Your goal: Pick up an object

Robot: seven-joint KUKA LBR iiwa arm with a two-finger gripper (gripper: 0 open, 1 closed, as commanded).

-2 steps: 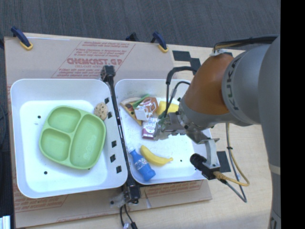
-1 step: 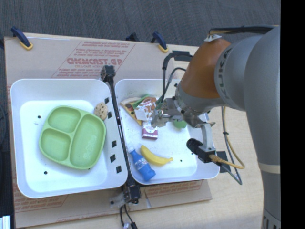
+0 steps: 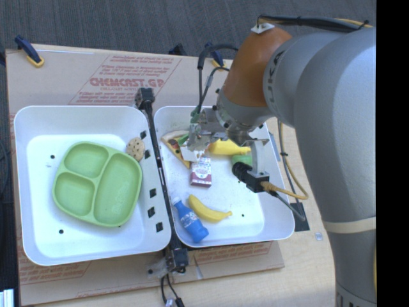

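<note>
Best to go for the little red and white box (image 3: 200, 173). Lies flat near the middle of the right bin (image 3: 275, 219), just on the near side of the claw (image 3: 197, 147), close to touching it. Points its long side from the claw toward the front of the bin, only a bit tilted. As for the claw: hangs low over the far part of that bin, reaching in from the right. Cannot tell if spread or pressed together, or pinching anything; too dark and crowded there. Probably needs only a small slide toward the front, then straight down, pinching across the short side of the box.

Right beside the claw, a yellow toy (image 3: 229, 148). Farther to the front, a banana (image 3: 208, 211) and a blue bottle (image 3: 190, 221), touching or nearly so, apart from the box. Over in the left bin (image 3: 25, 171), a green plate (image 3: 97, 184) with three parts and a cookie (image 3: 135, 148) by its far edge. Under both bins, brown cardboard (image 3: 96, 82) with red letters. Past that, grey floor (image 3: 128, 11).
</note>
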